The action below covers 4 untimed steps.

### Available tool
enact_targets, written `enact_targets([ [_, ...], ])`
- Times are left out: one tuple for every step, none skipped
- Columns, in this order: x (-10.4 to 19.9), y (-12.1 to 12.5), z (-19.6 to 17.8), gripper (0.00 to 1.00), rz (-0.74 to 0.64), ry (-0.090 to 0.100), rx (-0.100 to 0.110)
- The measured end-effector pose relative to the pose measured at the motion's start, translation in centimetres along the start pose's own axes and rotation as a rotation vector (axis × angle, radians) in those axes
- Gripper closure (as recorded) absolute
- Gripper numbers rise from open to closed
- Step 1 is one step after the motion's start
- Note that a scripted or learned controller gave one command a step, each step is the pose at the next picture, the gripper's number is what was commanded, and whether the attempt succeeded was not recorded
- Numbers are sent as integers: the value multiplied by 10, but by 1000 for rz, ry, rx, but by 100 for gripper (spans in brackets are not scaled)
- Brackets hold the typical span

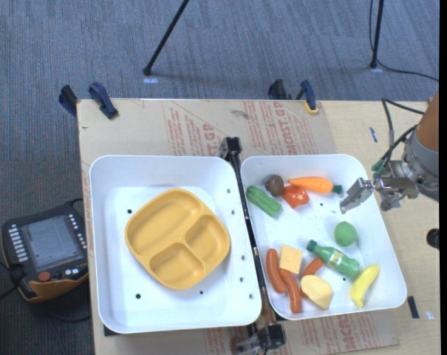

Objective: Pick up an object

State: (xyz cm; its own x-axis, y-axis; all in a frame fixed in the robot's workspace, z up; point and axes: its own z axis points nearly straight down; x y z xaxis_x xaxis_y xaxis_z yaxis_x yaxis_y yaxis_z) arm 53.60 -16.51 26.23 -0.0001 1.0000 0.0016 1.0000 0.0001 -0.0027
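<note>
The gripper hangs over the right bin with fingers spread and empty, so I think it must next descend onto the green ball.

Toy foods lie scattered loose in the right bin.

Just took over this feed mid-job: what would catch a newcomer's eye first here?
The big yellow divided plate lying alone in the left bin stands out most. Next, the bright toy food heaped in the right bin: carrot, green ball, green bottle, banana. The gripper hangs over that bin's upper right part, above the green ball.
</note>
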Motion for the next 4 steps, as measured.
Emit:
enact_targets([
  [18, -37, 144, 0, 2, 0, -2],
  [-19, -28, 175, 0, 2, 0, 0],
  [-19, -28, 165, 100, 8, 2, 1],
  [38, 20, 89, 100, -2, 0, -3],
])
